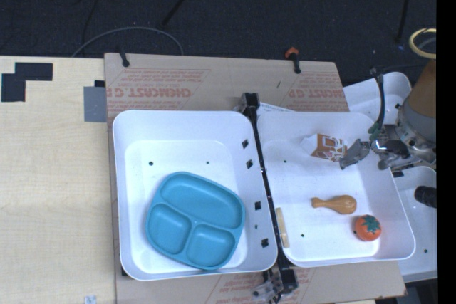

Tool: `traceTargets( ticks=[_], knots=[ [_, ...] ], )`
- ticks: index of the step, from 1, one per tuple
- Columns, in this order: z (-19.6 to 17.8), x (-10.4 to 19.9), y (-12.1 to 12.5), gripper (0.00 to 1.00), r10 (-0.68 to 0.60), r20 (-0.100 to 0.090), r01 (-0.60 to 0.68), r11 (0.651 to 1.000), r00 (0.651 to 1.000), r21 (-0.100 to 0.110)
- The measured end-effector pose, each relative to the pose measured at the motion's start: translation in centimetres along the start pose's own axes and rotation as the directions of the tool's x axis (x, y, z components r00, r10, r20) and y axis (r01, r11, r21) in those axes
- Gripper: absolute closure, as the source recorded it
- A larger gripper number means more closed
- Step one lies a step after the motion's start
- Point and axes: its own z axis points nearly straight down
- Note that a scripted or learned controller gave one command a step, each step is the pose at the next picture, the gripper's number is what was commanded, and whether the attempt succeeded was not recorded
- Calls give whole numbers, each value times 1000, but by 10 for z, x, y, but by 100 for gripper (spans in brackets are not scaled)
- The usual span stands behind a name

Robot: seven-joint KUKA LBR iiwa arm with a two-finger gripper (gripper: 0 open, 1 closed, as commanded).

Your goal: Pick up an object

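— Grey, the hand [365,154]: open or closed?
— Fingers spread and holding nothing, at the right bin's [299,253] far right edge, just beside a crumpled brown-and-white packet [329,146].
— And nearer?
— A tan wooden drumstick [335,204] and an orange tomato toy [367,227] lay there.

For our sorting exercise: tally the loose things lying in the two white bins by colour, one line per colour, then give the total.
Blue: 1, the divided plate
Tan: 1, the wooden pear-shaped piece
Orange: 1, the small round fruit
White and brown: 1, the packet
Total: 4
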Motion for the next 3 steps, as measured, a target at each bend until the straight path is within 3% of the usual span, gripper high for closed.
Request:
traceTargets(
  ticks=[2,3],
  knots=[
    [109,5,-4,0,1,-1,-1,1000,1000,2],
    [95,3,-3,100,4,1,-4,1000,1000,-2]
  ],
)
